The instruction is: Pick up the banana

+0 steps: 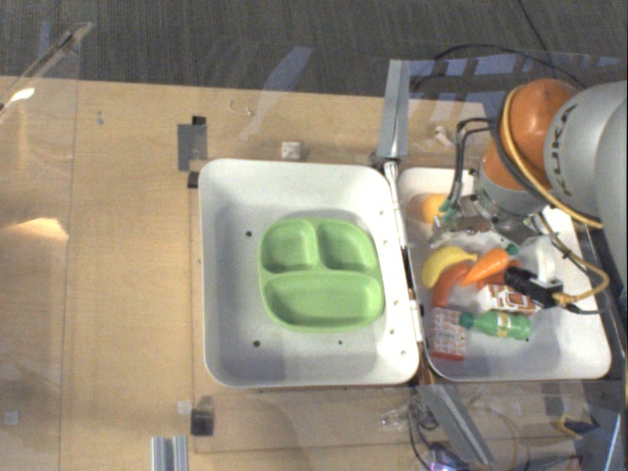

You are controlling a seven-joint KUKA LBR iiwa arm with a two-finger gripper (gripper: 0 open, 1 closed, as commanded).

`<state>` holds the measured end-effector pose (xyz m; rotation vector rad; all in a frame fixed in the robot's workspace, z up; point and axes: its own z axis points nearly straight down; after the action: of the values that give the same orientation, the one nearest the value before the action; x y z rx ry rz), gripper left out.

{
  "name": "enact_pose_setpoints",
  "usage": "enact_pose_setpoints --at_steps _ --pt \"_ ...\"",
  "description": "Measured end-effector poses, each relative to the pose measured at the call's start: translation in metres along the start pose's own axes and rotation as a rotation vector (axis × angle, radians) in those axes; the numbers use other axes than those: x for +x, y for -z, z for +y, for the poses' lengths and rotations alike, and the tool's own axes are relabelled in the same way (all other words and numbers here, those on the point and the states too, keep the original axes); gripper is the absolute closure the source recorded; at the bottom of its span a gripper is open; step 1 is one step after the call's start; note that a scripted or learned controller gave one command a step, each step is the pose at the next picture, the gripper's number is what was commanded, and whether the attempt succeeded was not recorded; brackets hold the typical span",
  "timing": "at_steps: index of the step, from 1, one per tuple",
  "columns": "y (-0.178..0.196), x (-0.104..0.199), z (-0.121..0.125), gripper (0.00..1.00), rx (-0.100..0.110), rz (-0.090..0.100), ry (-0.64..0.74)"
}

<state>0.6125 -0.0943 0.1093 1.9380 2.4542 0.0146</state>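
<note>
Banana (444,261) lies in the right-hand bin (579,361), toward its left wall, a yellow curved shape with an orange carrot-like piece (488,264) lying across its right end and a reddish-orange piece (447,285) just below it. Behind it, near the bin's far-left corner, sits a small round orange-yellow fruit (432,207).

From where I stand the arm (589,145) comes in from the right and bends down over the far half of that bin — big grey housing, orange band, cables looping around the wrist. Its gripper (469,222) hangs just above and behind the banana, close to it, though I cannot tell whether the fingers are apart or together; the wrist body hides them.

Nearer the front of the bin a green bottle (498,325) lies on its side with a pale label whose print is too small to read. Beside it rests a small flat packet (448,333) in red and white, lettering also illegible, and a red-and-white carton (513,300) sits just behind the bottle.

The left bin (226,263) holds a green divided plate (320,271) with three compartments. Both bins sit on the wooden tabletop (98,263).
</note>
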Motion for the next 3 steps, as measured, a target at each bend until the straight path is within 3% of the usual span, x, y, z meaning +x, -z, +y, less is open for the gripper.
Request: enact_pose_setpoints --at_steps 1,2,3 --pt "0.000 0.000 0.000 0.00 0.000 0.000 0.000" --pt "-0.014 0.007 -0.028 0.00 -0.013 -0.003 -0.093" --pt "-0.001 0.006 -0.024 1.00 -0.022 -0.007 -0.090"
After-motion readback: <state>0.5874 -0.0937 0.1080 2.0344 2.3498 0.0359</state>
